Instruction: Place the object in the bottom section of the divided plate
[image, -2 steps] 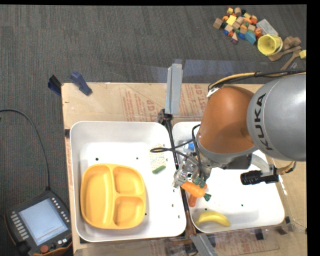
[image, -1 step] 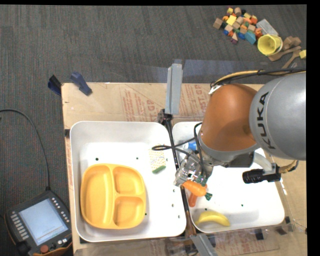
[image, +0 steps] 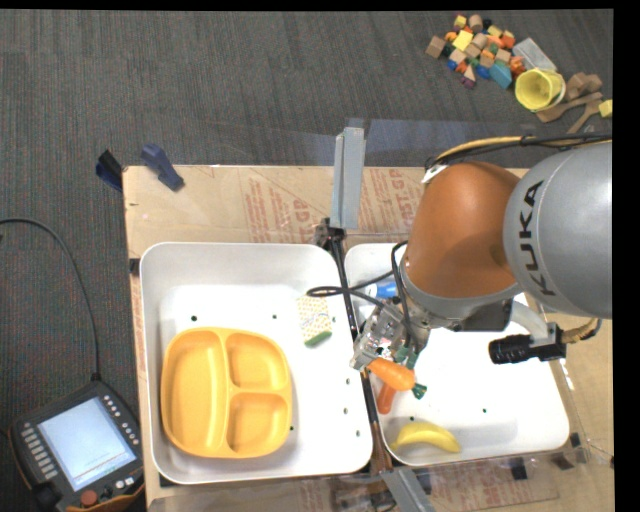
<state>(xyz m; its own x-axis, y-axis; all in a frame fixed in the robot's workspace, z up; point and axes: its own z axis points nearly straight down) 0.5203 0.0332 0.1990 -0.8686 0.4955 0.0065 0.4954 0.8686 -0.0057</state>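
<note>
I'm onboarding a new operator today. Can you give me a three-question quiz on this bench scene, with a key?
1. True or false: the yellow divided plate lies in the left bin.
2. Which item lies in the right bin near its bottom edge?
A. banana
B. wooden block
C. cup
3. Fill in: the toy carrot sits just below the gripper, close to the ____ between the two bins.

Key
1. True.
2. A: the banana lies there.
3. Divide. The view does not settle whether the carrot is gripped.
</note>
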